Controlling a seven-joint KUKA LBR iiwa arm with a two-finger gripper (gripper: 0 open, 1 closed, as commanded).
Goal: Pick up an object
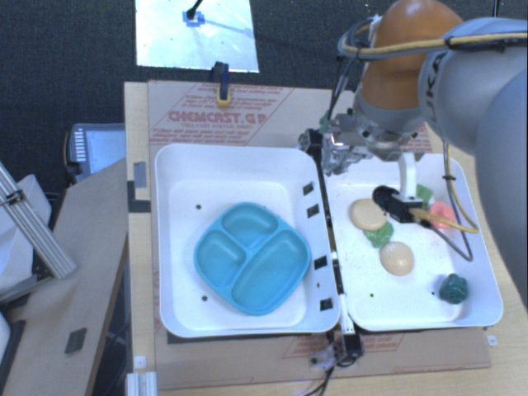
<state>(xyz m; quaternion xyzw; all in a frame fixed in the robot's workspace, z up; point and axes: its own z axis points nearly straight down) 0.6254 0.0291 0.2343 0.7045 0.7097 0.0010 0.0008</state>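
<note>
Two bins sitting side by side on bench (99, 221): left bin (177, 159), right bin (487, 304). Divided plate (252, 258) lying in left bin, toward front centre. In right bin: biscuit (367, 214) lying left of centre; leafy piece (379, 236) touching its front edge; second biscuit (397, 258) lying just in front of that; small lump (452, 288) sitting apart near front right corner.

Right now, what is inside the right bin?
Visible in the right bin: a far tan disc, a near tan disc, a green piece between them, a teal piece, a partly covered pink piece. The arm hides the bin's far side.
</note>
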